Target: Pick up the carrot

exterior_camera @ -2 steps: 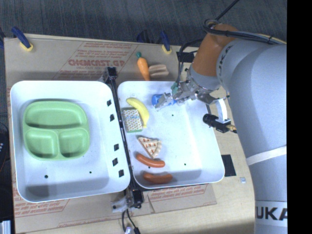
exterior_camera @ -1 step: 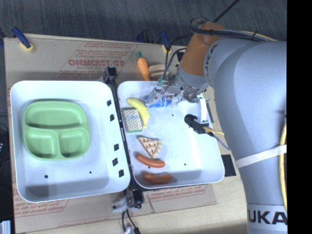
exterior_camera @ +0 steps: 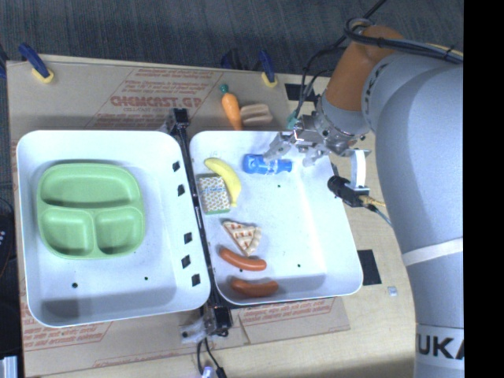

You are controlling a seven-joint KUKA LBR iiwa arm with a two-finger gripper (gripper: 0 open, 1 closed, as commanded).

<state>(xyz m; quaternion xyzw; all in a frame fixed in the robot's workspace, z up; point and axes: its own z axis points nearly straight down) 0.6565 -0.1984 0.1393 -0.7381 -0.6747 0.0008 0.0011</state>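
Note:
The carrot (exterior_camera: 230,109), orange with a green top, lies on the cardboard just behind the right bin's far rim, outside the bin. My gripper (exterior_camera: 296,148) hovers over the far part of the right bin (exterior_camera: 335,227), to the right of the carrot and a little nearer the camera. Its fingers (exterior_camera: 281,145) stand apart, open, with nothing between them. A blue bottle (exterior_camera: 266,164) lies just under and left of the fingertips.
A brown bun-like piece (exterior_camera: 256,115) sits right beside the carrot. In the right bin lie a banana (exterior_camera: 225,176), a small packet (exterior_camera: 213,194), a sandwich wedge (exterior_camera: 242,235) and two sausages (exterior_camera: 243,261). The left bin holds a green divided tray (exterior_camera: 89,209).

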